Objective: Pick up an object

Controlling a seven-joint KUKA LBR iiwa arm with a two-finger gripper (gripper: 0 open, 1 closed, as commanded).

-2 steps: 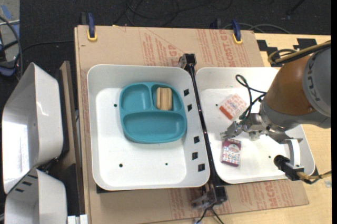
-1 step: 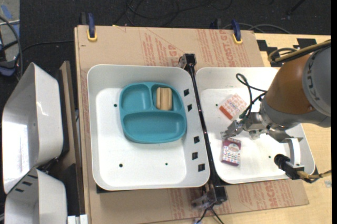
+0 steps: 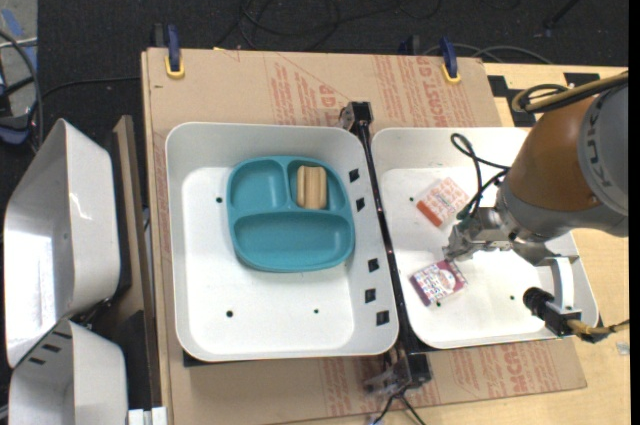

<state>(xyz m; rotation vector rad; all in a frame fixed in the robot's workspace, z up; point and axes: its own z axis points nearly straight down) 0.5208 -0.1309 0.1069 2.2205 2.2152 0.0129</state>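
Observation:
In the right bin (image 3: 500,328) lie two small packets. A purple and white one (image 3: 437,282) rests near the bin's front left, and a red and white one (image 3: 442,201) lies farther back. My gripper (image 3: 463,243) hangs low between them, just above and to the right of the purple packet, with the grey and orange arm (image 3: 565,175) reaching in from the right. I see nothing held in it. A black cable (image 3: 472,163) loops over the bin behind the gripper.
The left bin (image 3: 200,313) holds a teal divided plate (image 3: 290,233) with a tan wooden block (image 3: 312,187) in its back right compartment. A black divider (image 3: 378,233) runs between the bins. Grey tubs (image 3: 55,233) stand off the bench at left.

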